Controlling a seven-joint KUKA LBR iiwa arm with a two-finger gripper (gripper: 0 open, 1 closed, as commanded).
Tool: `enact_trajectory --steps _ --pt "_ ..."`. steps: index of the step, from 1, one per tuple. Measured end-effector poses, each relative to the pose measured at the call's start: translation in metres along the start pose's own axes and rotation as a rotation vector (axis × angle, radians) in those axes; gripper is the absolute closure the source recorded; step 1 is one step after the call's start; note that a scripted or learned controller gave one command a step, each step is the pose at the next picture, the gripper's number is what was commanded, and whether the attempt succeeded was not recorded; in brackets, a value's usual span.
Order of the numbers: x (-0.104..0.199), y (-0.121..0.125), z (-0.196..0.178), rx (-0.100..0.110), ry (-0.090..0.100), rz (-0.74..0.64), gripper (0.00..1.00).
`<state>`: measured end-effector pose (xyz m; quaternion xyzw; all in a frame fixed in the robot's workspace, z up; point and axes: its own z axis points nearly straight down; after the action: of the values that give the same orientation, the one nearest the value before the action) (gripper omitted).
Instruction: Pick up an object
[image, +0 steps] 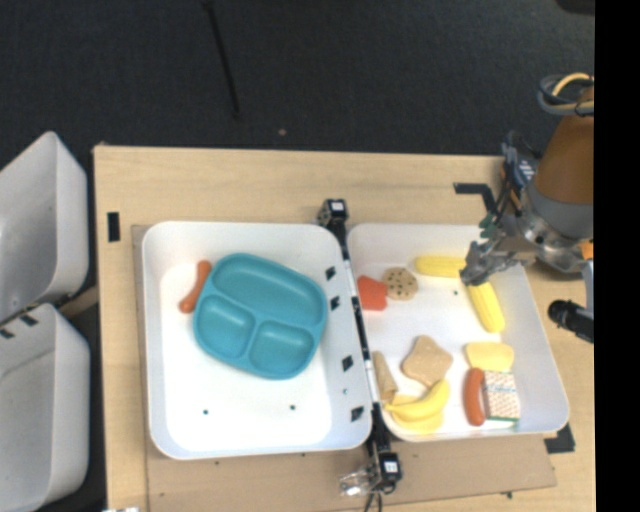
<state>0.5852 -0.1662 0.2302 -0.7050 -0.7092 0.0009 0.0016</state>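
Below, tan bench (230, 180) on dark floor (300, 70)

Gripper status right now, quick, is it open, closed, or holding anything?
Gripper: cannot be told whether open or closed. It sits low in the right bin, between two yellow corn cobs; nothing visibly held.

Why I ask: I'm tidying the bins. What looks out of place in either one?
In the left bin, the orange carrot-like piece lies off the blue divided plate, tucked against its left edge. All the other food is in the right bin.
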Motion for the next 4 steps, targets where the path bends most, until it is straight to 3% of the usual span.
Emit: enact_trajectory --steps 2,3,4 --pt "0.108 0.053 0.002 -0.003 0.000 -0.002 1.00" --pt "0.162 0.067 0.008 -0.001 0.000 -0.001 1.00" --pt "0.210 0.083 -0.011 -0.003 0.000 -0.001 1.00"
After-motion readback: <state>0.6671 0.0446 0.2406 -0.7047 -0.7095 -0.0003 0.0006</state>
